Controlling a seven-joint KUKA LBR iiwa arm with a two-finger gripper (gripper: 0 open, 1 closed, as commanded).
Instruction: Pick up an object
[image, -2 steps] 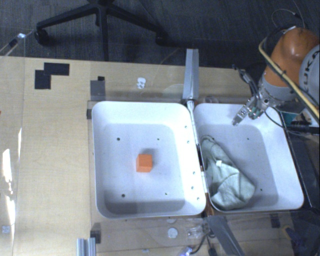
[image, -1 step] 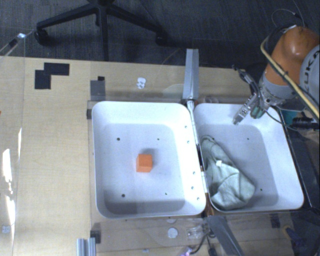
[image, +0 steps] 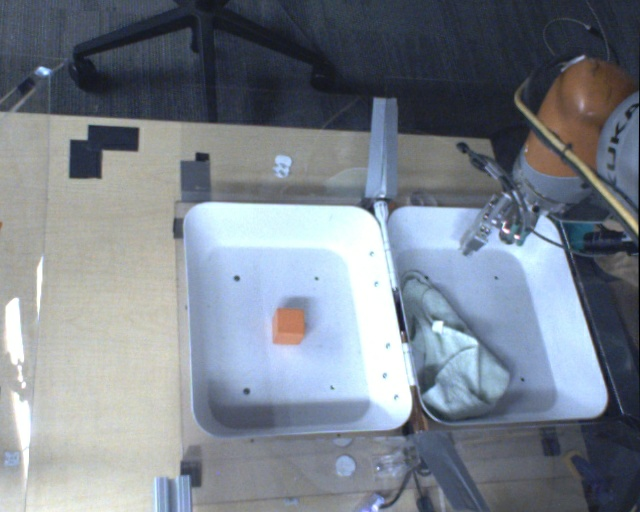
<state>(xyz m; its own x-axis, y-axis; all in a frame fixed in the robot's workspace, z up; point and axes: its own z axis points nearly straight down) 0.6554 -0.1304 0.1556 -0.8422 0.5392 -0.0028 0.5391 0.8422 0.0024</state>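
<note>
Orange cube (image: 289, 326) in left bin (image: 215, 240), crumpled cloth (image: 452, 355) in right bin (image: 555, 300)

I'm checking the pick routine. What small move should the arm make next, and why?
Probably bring the claw down and toward the crumpled cloth. The claw hangs over the right bin's far end with nothing between its fingers, and the cloth is the nearest object; the orange cube lies in the left bin.
</note>
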